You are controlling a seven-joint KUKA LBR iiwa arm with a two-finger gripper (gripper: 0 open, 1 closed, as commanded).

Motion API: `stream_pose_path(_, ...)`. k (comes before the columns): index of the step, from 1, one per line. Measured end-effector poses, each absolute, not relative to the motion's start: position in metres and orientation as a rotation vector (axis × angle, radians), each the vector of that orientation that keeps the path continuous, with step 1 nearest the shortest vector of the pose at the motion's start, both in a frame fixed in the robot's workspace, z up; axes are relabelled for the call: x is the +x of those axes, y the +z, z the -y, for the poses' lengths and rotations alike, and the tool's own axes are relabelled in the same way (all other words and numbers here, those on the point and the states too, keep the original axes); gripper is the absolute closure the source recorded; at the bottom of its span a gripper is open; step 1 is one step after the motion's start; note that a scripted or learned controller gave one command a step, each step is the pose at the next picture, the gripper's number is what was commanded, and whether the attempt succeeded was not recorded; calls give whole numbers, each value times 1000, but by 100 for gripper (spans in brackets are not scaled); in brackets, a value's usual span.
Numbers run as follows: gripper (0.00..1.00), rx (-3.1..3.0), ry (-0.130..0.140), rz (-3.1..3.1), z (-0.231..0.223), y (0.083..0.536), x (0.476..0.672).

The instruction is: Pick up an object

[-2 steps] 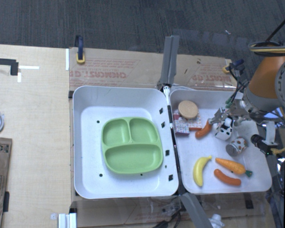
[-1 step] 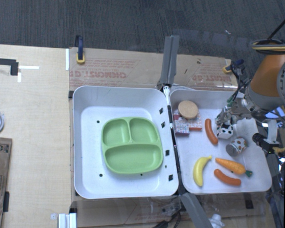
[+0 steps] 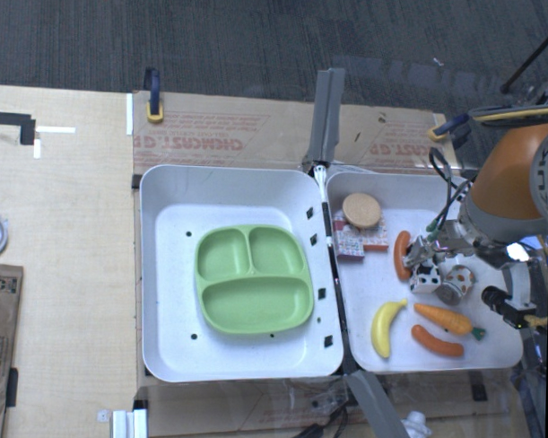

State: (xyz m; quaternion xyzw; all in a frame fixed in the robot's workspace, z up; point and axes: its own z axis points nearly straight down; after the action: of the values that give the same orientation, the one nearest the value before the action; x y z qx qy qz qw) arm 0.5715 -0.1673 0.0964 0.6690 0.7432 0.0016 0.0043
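Gripper [image 3: 427,257] is low in the right bin [image 3: 377,352], w/ the die [image 3: 425,282] just below it and a hot dog [image 3: 402,254] just to its left; can't tell if jaws are apart or together, too cluttered there. Nothing visibly held. Best target, imo, is the die, closest to the tool. To do it well: centre over it, keep clear of the hot dog and the round grey thing [image 3: 457,281] beside it, descend straight, close on flat faces, lift slow. Carrot [image 3: 445,319], banana [image 3: 385,327], sausage [image 3: 436,341] lie nearer the front, well spaced, easier backups. Green tray [image 3: 254,278] sits in the left bin [image 3: 165,255].
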Motion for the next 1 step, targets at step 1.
stream_pose_path(1, 100, 2000, -1, -2423, 152, 203, 559)
